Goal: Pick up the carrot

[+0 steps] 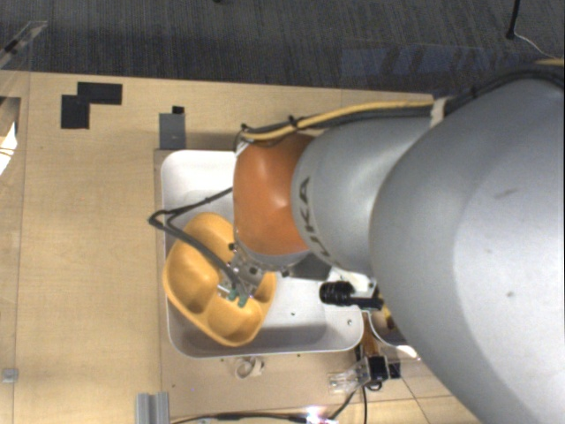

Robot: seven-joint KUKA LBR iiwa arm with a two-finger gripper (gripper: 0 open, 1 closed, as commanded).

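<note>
My gripper (238,291) hangs low in the left white bin (190,173), right over a yellow-orange, bowl-shaped thing (199,283) with two hollows that lies at the bin's front left. The gripper's tip sits at that thing's right hollow, and whether it touches is unclear. The orange wrist band (265,201) and the wide grey arm (441,237) hide the bin's right half and whatever lies beyond it.
A black cable (181,226) loops from the wrist across the yellow thing. A grey bracket (173,129) stands behind the bin, with black marks (88,104) on the wooden bench to the left. Small fittings and wires (357,376) lie at the bin's front edge.
</note>
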